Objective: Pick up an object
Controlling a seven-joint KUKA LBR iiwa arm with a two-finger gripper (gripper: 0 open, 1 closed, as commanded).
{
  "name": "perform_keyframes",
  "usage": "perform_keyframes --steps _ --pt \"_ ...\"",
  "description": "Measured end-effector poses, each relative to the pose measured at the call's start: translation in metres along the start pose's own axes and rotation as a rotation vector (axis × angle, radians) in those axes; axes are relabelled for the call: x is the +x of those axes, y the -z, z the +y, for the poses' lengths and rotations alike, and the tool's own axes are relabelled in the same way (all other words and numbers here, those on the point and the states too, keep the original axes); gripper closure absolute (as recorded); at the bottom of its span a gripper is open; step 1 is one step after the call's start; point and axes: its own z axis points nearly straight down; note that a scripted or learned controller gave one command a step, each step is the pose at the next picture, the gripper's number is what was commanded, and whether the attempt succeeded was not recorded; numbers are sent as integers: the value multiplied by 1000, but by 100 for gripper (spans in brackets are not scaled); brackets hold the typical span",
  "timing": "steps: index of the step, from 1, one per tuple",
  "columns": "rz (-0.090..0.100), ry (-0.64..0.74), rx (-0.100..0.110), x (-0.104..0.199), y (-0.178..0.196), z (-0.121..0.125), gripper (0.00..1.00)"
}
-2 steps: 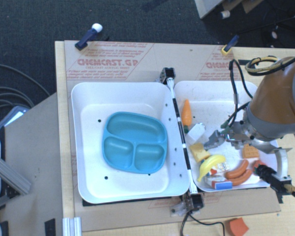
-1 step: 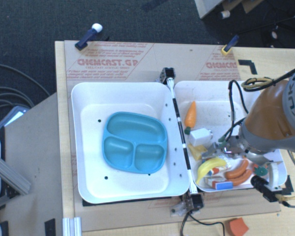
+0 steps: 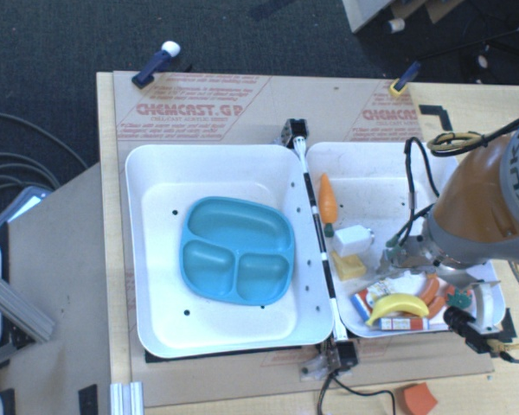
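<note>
One pincer (image 3: 396, 258) low in right bin (image 3: 363, 158); opening cannot tell; banana (image 3: 397, 306) just below

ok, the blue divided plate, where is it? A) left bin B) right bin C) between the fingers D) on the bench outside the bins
A: the blue divided plate lies flat on the floor of the left bin, while the banana and carrot are in the right bin.

A blue divided plate (image 3: 238, 251) lies in the left bin (image 3: 147, 232). At lower right, the end effector (image 3: 396, 256) hangs over the right bin (image 3: 363, 158), near a banana (image 3: 398, 305) and carrot (image 3: 328, 199).
</note>
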Motion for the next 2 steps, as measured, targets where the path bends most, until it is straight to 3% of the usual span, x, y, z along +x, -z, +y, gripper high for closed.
perform_keyframes --steps 1,2 --pt "0 3 4 -8 86 27 100" --pt "0 3 5 -8 85 26 0"
